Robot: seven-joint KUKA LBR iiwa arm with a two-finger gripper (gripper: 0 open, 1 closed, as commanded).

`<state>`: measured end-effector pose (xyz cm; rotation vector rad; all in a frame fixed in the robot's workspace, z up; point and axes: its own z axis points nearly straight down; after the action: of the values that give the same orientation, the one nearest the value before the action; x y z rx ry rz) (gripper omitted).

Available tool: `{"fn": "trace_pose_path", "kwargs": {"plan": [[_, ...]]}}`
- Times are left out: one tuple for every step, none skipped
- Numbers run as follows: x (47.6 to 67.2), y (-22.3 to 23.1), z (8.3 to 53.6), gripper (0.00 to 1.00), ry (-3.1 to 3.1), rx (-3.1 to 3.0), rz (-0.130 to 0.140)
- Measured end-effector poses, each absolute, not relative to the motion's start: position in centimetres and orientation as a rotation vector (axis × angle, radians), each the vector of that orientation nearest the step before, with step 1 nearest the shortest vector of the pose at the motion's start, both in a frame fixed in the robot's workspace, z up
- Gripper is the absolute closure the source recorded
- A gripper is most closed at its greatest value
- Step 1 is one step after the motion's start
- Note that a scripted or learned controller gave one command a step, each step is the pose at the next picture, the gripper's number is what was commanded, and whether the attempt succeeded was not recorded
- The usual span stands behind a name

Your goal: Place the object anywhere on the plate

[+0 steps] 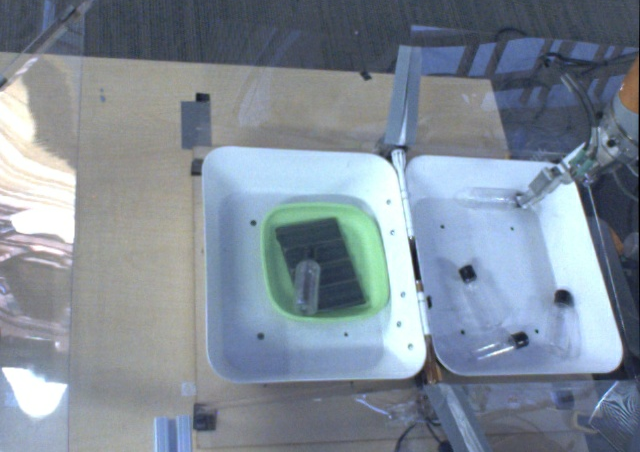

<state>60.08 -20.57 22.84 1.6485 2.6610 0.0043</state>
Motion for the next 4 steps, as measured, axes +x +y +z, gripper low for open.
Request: {"fn": "trace_pose_path", "kwargs": {"plan": [[64.7,-20.4,33.5,0.00,2.718,1.550,0.005],[67.1,-20.4,28.2,0.00,2.695,1.597,0.002],[67.1,-20.4,25.7,0.00,2.668,1.643,0.003],[67.1,-20.4,38.4,0.00,2.579,1.767,0.007]]}}
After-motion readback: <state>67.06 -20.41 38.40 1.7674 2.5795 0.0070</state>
